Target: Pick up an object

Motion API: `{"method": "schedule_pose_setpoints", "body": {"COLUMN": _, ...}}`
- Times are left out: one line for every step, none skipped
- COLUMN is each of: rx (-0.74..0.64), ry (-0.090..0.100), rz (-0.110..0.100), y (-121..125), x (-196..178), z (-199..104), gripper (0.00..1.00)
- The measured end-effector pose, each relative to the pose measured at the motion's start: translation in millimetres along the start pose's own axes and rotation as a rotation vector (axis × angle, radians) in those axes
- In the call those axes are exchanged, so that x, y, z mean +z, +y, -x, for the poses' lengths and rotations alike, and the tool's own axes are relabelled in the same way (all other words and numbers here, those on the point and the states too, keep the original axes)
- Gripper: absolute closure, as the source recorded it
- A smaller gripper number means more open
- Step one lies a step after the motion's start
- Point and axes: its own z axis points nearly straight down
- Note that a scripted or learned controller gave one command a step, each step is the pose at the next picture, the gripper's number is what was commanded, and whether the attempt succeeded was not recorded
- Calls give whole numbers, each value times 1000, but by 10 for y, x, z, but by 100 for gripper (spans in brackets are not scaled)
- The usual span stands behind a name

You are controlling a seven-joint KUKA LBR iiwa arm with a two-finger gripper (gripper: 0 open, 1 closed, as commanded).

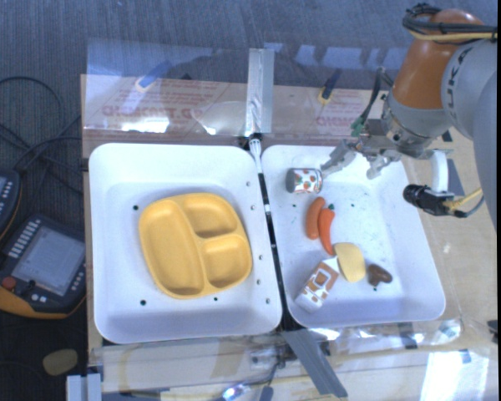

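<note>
Two shallow white bins [271, 224] share the counter, and over the right one's far end the pincer [356, 158] hangs released, its fingers spread, just beside the small silver can [304, 180]

text: none legible | clear sheet [175, 98] behind the bins: faint red print, too blurred to read | small can [304, 180] in right bin: label unreadable | small carton [318, 283] in right bin: orange-white pattern, no readable letters
</note>
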Motion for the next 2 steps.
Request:
{"method": "schedule_pose_setpoints", "body": {"rx": -28, "ry": -1, "rz": 5, "y": -659, "x": 1027, "z": -27, "gripper": 0}}
{"method": "schedule_pose_setpoints", "body": {"rx": -26, "ry": 0, "rz": 4, "y": -657, "x": 948, "z": -18, "gripper": 100}}
